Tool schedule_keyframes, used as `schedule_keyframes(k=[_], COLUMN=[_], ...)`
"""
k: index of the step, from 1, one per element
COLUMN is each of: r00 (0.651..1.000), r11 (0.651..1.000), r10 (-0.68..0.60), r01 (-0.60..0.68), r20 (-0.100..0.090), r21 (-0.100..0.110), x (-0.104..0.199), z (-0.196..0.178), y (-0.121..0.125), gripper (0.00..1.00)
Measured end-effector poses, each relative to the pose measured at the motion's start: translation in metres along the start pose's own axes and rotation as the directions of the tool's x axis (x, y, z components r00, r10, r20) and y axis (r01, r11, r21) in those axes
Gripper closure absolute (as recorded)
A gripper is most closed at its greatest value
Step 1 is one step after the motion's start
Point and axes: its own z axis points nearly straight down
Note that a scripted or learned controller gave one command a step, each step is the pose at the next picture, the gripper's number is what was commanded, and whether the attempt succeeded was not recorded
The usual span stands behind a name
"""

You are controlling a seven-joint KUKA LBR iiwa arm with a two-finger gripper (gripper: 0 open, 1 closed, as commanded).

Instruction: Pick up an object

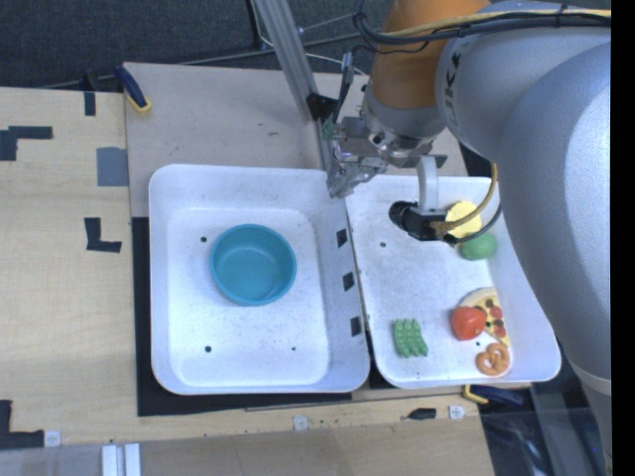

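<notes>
Camera view, from above at a slant, over two white bins side by side on a bench [60, 296]. In the left bin [164, 266], near its middle, a blue bowl [253, 264], upright and alone. In the right bin [392, 266], several small things, all toward its right side and near end. Far right: a green ball [478, 247], close against a yellow lump [463, 214] just beyond it, partly hidden, kind unclear. Nearer, along the right wall: a red tomato [466, 322], beside a yellow slice [490, 308] with red spots. At the near right corner, a brown pretzel [493, 361], just beside the slice. Left of the tomato and apart from it, a green ridged piece [409, 337], flat on the floor of the bin.

Gripper [345, 178] low at the far end of the bins, over the seam between the two rims, well apart from the bowl and from every thing in the right bin. Cannot tell whether clenched or released. Every thing down in its bin. Above the gripper, the orange band [427, 38] and the grey arm [541, 117], reaching in from the right and covering the far right of the scene.

On the bench, black tape marks [99, 234] at left. At the far left corner of the pale board [218, 117] under the bins, a blue and yellow clamp [134, 89].
</notes>
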Motion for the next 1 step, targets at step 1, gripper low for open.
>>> schedule_keyframes(k=[1], r00=[1.000], r11=[1.000], r10=[-0.001], r01=[0.001], r20=[-0.001], r21=[-0.001], x=[0.0517], z=[0.0014], y=[0.0122], gripper=[1.00])
